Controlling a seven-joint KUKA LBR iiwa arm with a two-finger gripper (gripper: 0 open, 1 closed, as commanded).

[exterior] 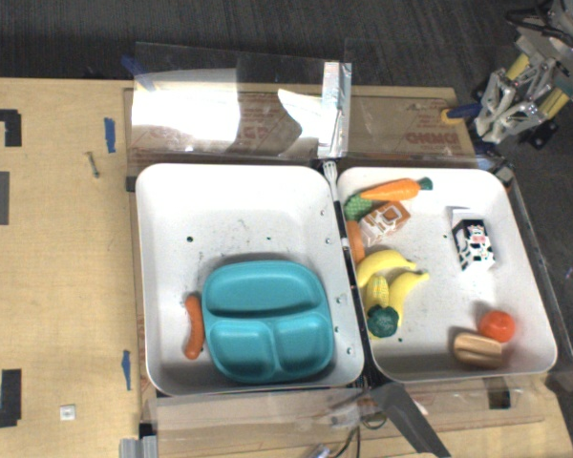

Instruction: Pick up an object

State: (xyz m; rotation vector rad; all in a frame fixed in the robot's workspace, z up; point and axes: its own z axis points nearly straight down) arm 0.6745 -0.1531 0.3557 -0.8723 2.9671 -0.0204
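Note:
My gripper point(516, 98) hangs outside the bins, beyond the far right corner of the right bin point(535, 284), well above the objects. In the right bin lie a carrot point(393, 191), a small brown and white box point(383, 220), yellow bananas point(388, 273), a green broccoli piece point(383, 322), a black and white carton point(473, 244), an orange ball point(498, 325) and a bread roll point(477, 349). The left bin point(239, 198) bears a teal divided plate point(265, 334) and an orange sausage point(193, 327) along the plate's left side.
A clear plastic panel with a taped upright point(332, 113) stands behind the bins. The bananas, broccoli and an orange piece point(354, 242) crowd against the wall between the bins. The wooden bench point(48, 256) stretches to the left.

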